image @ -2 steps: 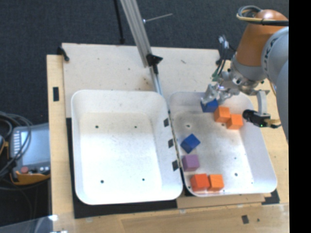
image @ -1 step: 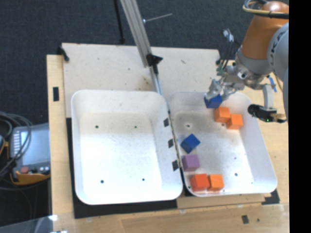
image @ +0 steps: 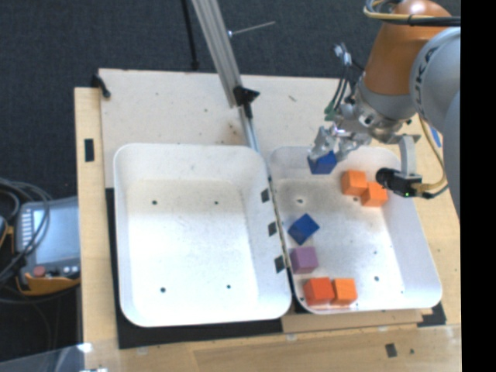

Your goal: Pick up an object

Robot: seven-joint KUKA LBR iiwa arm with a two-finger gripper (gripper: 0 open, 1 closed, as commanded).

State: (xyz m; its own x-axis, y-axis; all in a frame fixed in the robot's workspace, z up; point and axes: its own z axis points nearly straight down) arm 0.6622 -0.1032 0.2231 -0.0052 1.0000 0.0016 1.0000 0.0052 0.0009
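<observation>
At the upper right of the frame: the arm, grey with an orange band, is seen reaching in toward the far end of the right bin.
Gripper: the gripper is seen pinched on a blue block, which sits between its fingers at the upper left part of the right bin.
Held block: it is shown just above the bin's far rim area, tilted slightly; whether it is lifted clear of the bin floor cannot be told.
Right bin: the right bin is placed in the right half of the frame, touching the left bin along its long edge.
Orange pair, upper: two orange blocks are seen touching each other to the right of the held block.
Second blue block: a blue cube is laid near the bin's left wall, at mid height, turned at an angle.
Purple block: a purple cube is set just below the blue cube.
Orange pair, lower: two orange cubes are lined up side by side against the bin's near rim.
Left bin: the left bin is seen in the centre left of the frame.
Pole: a metal pole is slanted down from the top of the frame to the gap between the bins.
</observation>
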